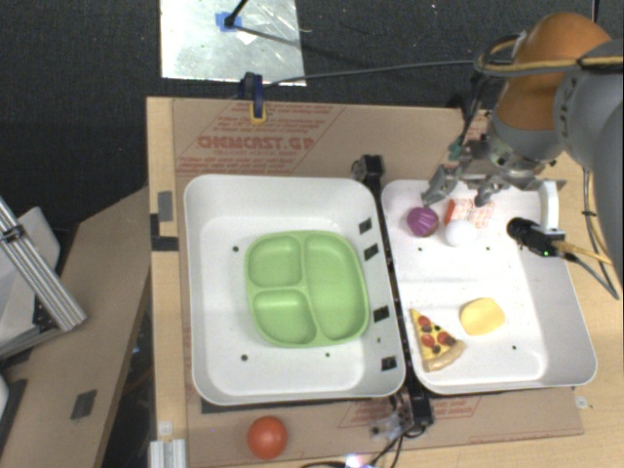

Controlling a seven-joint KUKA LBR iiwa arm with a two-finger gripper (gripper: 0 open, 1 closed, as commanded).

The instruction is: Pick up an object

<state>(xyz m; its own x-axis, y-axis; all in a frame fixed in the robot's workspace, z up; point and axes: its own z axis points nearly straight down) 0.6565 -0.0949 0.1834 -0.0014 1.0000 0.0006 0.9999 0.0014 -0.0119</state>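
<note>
Your gripper (456,189) hangs fingers spread, holding nothing, above the right bin (556,300), which holds a purple ball (422,221), white egg (457,232), pizza slice (435,338) and yellow lump (481,315). The left bin (210,261) holds a green tray (305,289).

You see a green divided plate (306,290) centred in the left bin (216,213), an orange ball (266,436) on the bench at its 6 o'clock, a blue clamp (253,94) at 12 o'clock.

We saw smooth, glossy white plastic in both bins (292,198), a matt green plastic divided tray (305,288), brown cardboard (263,139) under them, a crinkled foil-like sheet (230,25), perhaps metal, and dark cloth (78,76) behind.
</note>
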